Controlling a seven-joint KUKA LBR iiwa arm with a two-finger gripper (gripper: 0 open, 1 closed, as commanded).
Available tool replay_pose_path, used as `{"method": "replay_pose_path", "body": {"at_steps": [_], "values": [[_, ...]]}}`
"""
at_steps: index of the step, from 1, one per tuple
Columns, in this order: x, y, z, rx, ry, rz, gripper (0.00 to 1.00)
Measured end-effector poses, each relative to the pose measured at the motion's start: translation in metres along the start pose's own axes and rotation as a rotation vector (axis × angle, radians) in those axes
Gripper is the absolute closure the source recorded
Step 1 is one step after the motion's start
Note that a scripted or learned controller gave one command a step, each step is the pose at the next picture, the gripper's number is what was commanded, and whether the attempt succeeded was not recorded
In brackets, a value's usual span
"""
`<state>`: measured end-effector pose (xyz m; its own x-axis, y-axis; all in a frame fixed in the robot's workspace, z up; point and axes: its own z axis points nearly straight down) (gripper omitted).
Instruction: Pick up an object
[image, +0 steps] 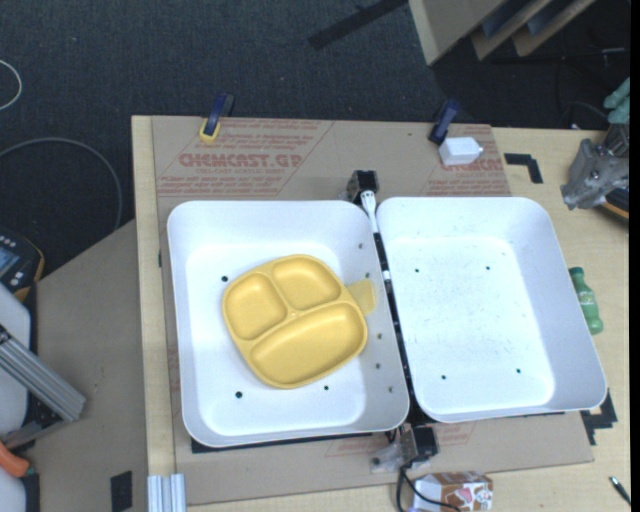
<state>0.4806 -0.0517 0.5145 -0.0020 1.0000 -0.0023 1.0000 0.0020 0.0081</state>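
Yellow divided plate (293, 320) lies flat in the left bin (190, 240), rim up and turned at a slant, its small tab just beside the right wall; I judge it the thing to lift, and its raised edge looks like the likeliest hold. The right bin (560, 250) sits touching the left one along the middle. My gripper (592, 178) waits at the far right, off the bins and well apart from the plate. Open or closed, I cannot tell from here.

Red print on the brown board (300, 160) behind the bins reads "CHEMCAST G.P."; smaller lines are illegible.
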Motion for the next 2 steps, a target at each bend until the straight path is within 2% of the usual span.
{"method": "replay_pose_path", "body": {"at_steps": [1, 2], "values": [[0.012, -0.003, 0.124, 0.022, 0.003, 0.002, 1.0], [0.083, -0.003, 0.176, 0.017, 0.004, -0.006, 1.0]]}}
